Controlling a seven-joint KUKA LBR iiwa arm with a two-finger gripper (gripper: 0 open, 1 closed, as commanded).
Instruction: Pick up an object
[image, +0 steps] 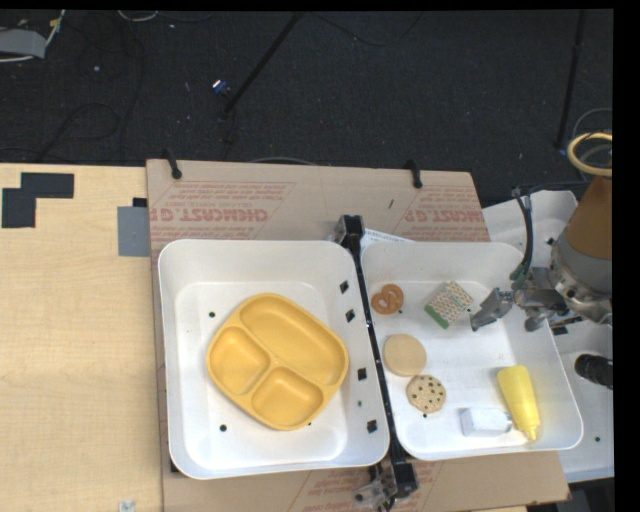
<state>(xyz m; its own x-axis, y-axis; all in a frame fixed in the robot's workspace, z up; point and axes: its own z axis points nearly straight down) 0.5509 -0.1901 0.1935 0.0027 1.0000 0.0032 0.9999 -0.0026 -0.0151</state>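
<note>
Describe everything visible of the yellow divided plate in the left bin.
The yellow divided plate looks like smooth moulded plastic, a rounded square with soft corners. Raised ridges split it into three compartments: one long section along the upper right and two smaller ones below. All three look bare. It lies flat and right side up, turned at an angle to the walls of the left bin, roughly in the middle of the floor. Only the bin floor touches it; the gripper is over the other bin, well apart.

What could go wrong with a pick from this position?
The two-finger gripper sits at the right white bin edge, close to the green-edged patterned packet, so it might nudge rather than grasp it. The flat tan disc and chocolate-chip cookie lie low and close together, hard to pinch singly.
</note>
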